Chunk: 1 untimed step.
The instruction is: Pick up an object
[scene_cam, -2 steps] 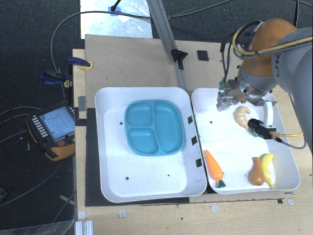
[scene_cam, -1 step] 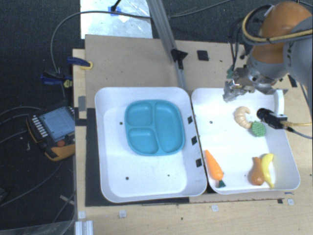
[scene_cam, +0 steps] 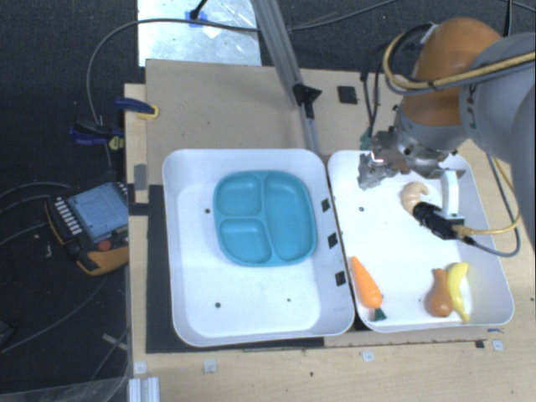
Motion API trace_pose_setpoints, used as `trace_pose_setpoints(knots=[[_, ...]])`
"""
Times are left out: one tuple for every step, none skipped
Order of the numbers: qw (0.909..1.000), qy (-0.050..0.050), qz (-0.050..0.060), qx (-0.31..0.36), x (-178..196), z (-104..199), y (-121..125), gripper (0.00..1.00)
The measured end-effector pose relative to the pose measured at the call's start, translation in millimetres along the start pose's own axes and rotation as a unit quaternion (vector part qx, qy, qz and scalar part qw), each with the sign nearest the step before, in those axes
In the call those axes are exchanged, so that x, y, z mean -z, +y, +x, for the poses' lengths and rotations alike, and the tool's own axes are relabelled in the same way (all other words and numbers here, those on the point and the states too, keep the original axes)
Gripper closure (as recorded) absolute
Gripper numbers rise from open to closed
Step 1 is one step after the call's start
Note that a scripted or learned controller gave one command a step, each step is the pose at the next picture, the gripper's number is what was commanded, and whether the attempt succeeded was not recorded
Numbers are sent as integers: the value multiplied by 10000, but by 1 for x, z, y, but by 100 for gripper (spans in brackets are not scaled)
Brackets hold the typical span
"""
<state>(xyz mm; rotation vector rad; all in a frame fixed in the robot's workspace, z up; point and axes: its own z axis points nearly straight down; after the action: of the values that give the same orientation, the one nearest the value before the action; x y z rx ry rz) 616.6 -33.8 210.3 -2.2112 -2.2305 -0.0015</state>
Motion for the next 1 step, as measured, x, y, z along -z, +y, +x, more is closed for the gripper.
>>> trace_pose_setpoints(knots=[[10000,-1,12,-5,-5,38,-29,100]])
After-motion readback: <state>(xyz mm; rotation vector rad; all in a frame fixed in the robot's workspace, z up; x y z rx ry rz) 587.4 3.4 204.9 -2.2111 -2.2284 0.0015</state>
